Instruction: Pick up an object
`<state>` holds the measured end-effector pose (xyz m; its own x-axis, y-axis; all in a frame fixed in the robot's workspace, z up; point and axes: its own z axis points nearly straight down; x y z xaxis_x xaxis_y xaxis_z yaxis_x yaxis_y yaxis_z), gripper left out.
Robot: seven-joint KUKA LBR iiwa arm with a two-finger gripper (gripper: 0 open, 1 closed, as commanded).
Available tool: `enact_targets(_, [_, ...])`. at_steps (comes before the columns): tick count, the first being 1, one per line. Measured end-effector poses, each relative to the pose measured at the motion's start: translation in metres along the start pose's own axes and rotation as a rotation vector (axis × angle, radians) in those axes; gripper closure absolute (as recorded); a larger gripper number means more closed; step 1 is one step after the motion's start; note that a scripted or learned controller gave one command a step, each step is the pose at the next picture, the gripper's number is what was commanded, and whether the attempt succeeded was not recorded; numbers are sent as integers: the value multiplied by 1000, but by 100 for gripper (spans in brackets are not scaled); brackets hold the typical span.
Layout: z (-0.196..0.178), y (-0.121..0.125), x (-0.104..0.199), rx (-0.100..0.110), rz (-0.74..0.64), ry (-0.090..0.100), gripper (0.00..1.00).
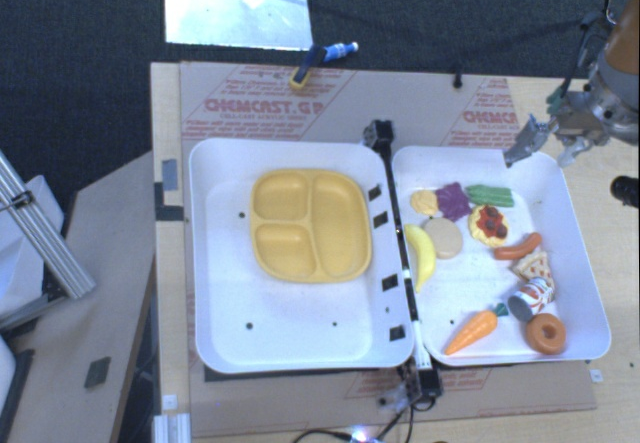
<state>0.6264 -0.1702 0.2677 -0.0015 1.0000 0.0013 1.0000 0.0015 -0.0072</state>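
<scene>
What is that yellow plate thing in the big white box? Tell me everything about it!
The yellow tray looks like smooth plastic, a rounded square with soft corners and a raised rim. Ridges split it into three compartments: two smaller ones on the left, one above the other, and a longer one on the right. All three hold nothing. It lies flat, right side up and turned slightly, near the middle of the left white bin, resting on the bin's floor. Nothing else touches it.

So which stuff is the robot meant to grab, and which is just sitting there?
For the job:
gripper, over the right bin's far corner
carrot
banana
donut
sausage

Just lying about:
yellow tray in the left bin
blue-and-yellow tool behind the bins
</scene>
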Motion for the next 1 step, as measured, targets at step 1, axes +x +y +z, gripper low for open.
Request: enact_targets(1, [-5,2,0,-9,-2,-2,0])
